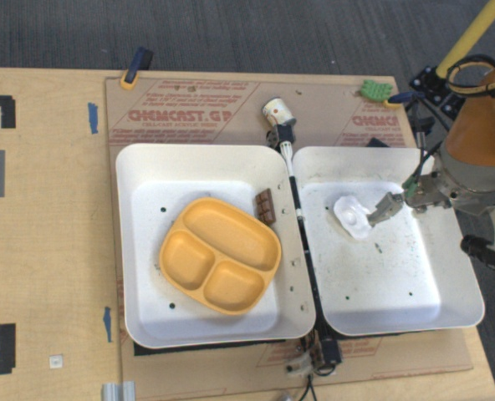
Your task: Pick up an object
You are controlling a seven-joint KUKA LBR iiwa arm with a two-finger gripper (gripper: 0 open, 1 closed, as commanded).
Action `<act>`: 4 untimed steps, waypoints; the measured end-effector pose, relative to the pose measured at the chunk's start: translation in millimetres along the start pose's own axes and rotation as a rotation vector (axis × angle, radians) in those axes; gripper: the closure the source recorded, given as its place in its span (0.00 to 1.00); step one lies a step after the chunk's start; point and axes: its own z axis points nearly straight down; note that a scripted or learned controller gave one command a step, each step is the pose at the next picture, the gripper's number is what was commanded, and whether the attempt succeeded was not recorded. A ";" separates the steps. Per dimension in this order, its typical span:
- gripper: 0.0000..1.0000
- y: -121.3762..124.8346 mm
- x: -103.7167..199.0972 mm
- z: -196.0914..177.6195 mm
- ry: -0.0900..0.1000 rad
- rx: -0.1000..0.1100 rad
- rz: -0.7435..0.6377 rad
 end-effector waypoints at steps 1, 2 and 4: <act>0.00 43.0 47.4 63.2 0.001 -0.001 0.205; 0.00 35.8 65.4 62.9 0.000 -0.002 0.098; 1.00 21.8 62.6 62.2 0.002 -0.002 0.501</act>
